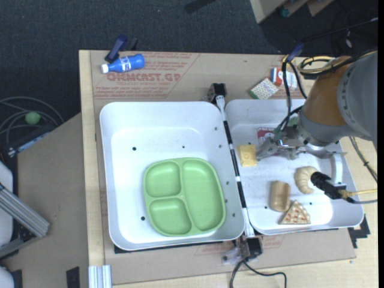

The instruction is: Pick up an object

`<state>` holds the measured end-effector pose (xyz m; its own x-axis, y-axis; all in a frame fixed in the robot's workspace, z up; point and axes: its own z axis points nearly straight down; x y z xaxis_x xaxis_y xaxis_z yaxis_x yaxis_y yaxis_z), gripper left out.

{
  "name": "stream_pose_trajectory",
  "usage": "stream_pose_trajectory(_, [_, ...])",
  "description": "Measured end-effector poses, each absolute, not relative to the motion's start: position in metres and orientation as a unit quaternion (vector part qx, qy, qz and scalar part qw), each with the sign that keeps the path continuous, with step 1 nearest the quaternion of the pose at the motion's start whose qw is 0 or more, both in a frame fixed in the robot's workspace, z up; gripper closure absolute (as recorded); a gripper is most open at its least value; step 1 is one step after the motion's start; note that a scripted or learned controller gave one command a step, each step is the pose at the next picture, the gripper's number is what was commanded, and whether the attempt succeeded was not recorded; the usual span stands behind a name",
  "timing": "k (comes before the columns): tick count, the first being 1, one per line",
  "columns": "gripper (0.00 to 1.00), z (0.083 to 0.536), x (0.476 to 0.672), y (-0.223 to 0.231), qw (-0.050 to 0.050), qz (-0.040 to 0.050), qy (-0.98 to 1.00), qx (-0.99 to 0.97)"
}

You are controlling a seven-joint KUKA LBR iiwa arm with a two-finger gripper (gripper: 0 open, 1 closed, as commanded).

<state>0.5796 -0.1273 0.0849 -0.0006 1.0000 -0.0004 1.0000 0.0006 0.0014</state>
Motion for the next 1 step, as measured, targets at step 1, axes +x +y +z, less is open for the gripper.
stream_pose_trajectory(1, [0.00,0.0842,0.5152,-0.1278,-0.001,-0.0005,0.707,0.707])
